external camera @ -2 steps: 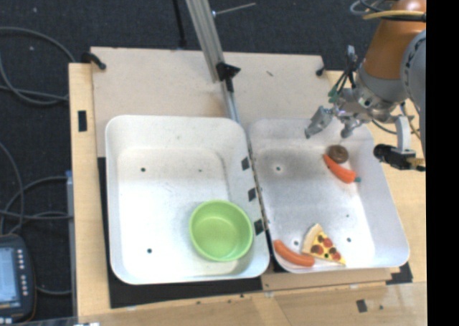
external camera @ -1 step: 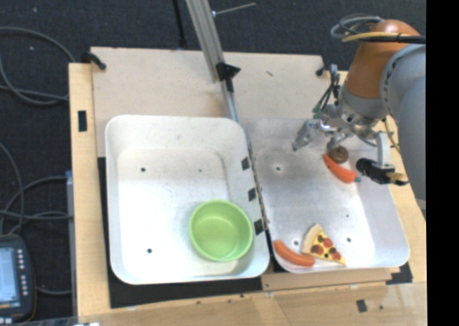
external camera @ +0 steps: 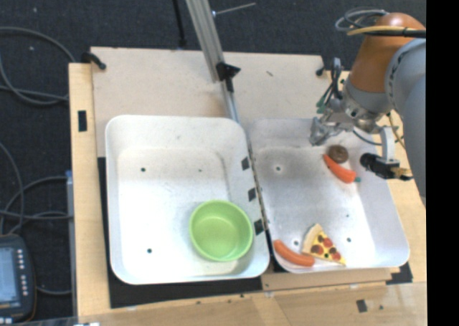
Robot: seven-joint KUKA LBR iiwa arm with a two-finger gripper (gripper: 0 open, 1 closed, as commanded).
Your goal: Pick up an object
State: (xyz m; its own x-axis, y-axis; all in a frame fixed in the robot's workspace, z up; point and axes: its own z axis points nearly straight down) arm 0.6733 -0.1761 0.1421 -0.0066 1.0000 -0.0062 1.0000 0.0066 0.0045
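In the right bin [external camera: 373, 246], a small brown round piece [external camera: 338, 152] lies at the back, touching an orange carrot-like piece [external camera: 341, 170] just in front of it. My gripper [external camera: 320, 132] hangs over the bin's back edge, slightly left of and behind the brown piece. Nothing is visibly held in it. At the front of the same bin, a pizza slice [external camera: 322, 244] lies beside a red-orange sausage [external camera: 292, 253].
The left bin [external camera: 143, 174] holds a green bowl [external camera: 221, 229] at its front right corner. A slanted metal pole [external camera: 208, 31] rises from behind the seam between the bins. The grey and orange arm [external camera: 380, 59] comes in at the upper right.
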